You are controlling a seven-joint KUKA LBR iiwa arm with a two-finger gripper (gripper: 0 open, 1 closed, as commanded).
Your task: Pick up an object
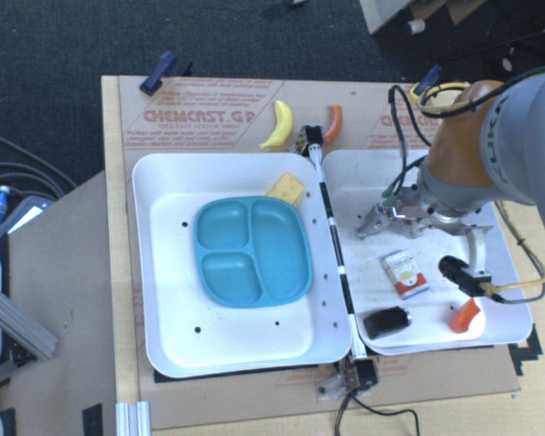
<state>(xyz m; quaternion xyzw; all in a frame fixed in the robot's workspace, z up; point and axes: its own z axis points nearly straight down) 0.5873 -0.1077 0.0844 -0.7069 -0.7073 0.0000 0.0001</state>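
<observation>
My gripper (392,220) hangs low over the upper middle of the right bin (500,330), its metal fingers (369,227) spread open with nothing between them. Just below it a small white, red and yellow box (404,272) lies on the bin floor. Near the front wall sits a black object (387,322), and an orange piece (466,315) lies in the front right corner. In the left bin (159,271) rests a blue divided plate (252,249), with a yellow block (286,189) at its far edge.
Behind the bins, on the cardboard, lie a yellow banana (277,125) and an orange item (333,123). A blue clamp (159,73) sits at the board's back left corner. The divider rail (331,243) runs between the two bins.
</observation>
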